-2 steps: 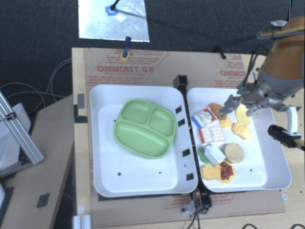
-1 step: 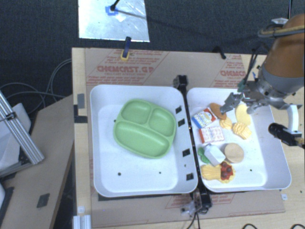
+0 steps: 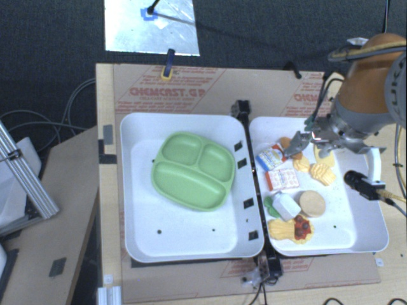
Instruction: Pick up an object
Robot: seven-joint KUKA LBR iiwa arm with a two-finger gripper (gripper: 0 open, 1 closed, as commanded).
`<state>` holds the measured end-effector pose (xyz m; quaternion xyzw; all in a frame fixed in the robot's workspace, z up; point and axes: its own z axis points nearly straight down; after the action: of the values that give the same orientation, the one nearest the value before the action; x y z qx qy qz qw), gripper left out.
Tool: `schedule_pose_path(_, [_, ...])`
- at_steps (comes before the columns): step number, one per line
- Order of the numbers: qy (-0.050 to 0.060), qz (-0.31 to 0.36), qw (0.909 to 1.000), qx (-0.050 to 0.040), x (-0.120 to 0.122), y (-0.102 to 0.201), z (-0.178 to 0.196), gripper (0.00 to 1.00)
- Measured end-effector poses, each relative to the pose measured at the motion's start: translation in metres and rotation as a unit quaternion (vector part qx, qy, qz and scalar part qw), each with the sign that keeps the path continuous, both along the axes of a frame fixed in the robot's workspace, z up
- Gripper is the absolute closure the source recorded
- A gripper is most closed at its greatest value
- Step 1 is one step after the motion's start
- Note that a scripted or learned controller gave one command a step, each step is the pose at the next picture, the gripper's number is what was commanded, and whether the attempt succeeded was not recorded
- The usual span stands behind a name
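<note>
Past the yellow toy food (image 3: pixel 289 229), the pincer (image 3: pixel 305 143) hovers spread apart over the right bin's (image 3: pixel 365 230) clutter, holding nothing.

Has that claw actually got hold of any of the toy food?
Cannot be told: the claw hangs low over the right bin, near an orange piece, with no clear grip visible.

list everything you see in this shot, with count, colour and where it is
bins: 2, white, side by side on the bench
divided plate: 1, green, in the left bin
toy food pile: several pieces, yellow, red, white, tan, green, in the right bin
round cookie: 1, tan, right bin, near the middle
board: 1, brown with red print, under the bins
shiny sheet: 1, silver, behind the bench
clip: 1, blue and yellow, on the board's far edge
arm: 1, grey and orange, over the right bin
hand: 1, above the food pile
</note>
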<state>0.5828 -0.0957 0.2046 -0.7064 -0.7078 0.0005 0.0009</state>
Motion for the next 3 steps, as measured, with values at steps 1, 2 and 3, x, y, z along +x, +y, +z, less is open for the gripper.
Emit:
schedule_pose_path(1, [0.000,0.000,1.0000,0.0001,-0.006,0.005,-0.046,0.00])
schedule_pose_path(2, [0.000,-0.001,1.0000,0.0000,-0.007,0.006,-0.087,0.00])
schedule_pose_path(3, [0.000,-0.001,1.0000,0.0002,-0.007,0.006,-0.122,0.00])
